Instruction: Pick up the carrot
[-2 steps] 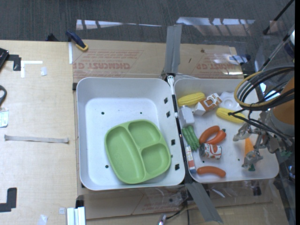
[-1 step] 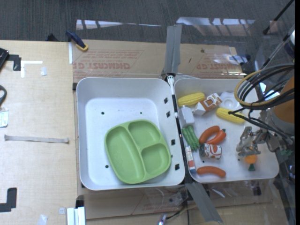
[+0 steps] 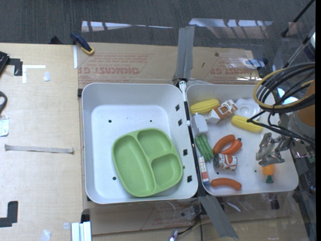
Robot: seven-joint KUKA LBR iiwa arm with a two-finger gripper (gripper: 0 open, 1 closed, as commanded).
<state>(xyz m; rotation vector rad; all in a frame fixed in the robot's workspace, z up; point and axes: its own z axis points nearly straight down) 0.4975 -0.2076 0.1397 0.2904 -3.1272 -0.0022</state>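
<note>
A small orange carrot (image 3: 269, 170) with a green top lies near the front right corner of the right bin (image 3: 251, 187). My gripper (image 3: 270, 157) hangs directly above it, its metal fingers pointing down at the carrot's upper end. The arm reaches in from the right with black cables looped over it.
The right bin also holds two corn cobs (image 3: 204, 106) (image 3: 247, 123), a small carton (image 3: 221, 112), a green bean pod (image 3: 204, 148), sausages (image 3: 226, 144) (image 3: 225, 184) and a can (image 3: 225, 161). A green divided plate (image 3: 147, 161) lies in the left bin (image 3: 95, 134).
</note>
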